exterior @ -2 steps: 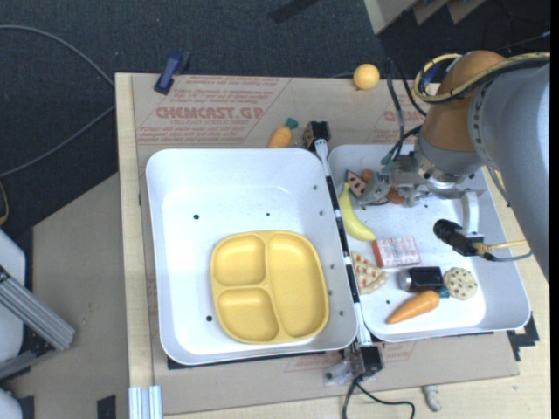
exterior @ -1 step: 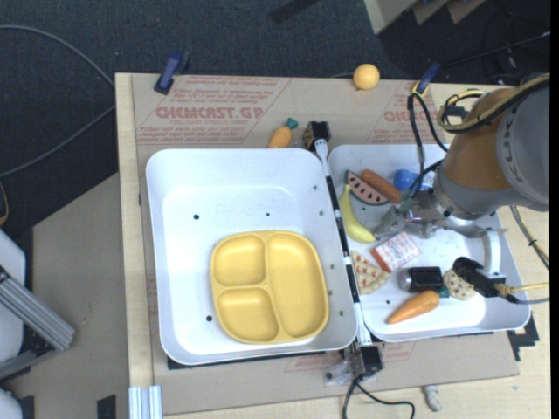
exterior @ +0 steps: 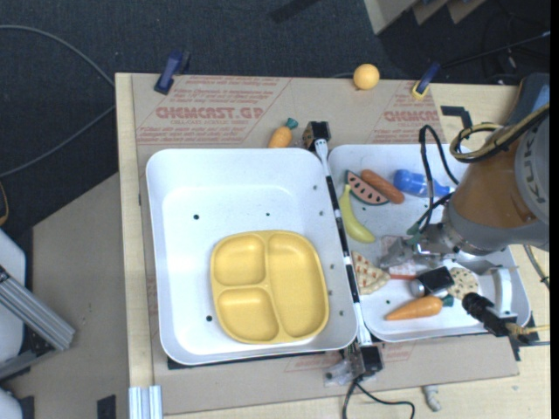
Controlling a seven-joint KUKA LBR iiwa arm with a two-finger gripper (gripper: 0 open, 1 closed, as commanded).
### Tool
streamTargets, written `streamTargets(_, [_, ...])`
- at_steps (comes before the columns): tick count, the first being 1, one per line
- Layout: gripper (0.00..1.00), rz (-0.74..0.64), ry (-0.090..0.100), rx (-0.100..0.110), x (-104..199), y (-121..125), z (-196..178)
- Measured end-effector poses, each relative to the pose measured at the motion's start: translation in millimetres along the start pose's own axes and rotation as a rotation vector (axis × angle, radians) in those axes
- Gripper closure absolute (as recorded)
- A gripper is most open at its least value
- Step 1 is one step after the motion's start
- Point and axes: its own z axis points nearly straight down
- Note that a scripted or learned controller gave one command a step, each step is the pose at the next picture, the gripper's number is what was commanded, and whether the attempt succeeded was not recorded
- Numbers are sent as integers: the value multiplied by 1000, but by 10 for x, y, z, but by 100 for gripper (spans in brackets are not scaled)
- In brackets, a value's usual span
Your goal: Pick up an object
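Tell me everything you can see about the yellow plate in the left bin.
The yellow plate looks like smooth moulded plastic. It is a rounded square that raised ridges split into three compartments: two smaller ones on the view's left and one longer one on the right. It lies flat, right way up and slightly turned, on the floor of the left bin, toward the near side.

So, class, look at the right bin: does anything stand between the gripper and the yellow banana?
Nothing visible does. The gripper hangs over the right bin, and the banana lies beside it, toward the left bin, with what looks like bare bin floor between.
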Motion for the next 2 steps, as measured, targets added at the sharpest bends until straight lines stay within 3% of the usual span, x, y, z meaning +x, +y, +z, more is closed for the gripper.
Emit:
streamTargets(1, [100, 0, 0, -2, 5, 5, -99])
streamTargets(2, [100, -4, 2, -5, 929, 601, -1016])
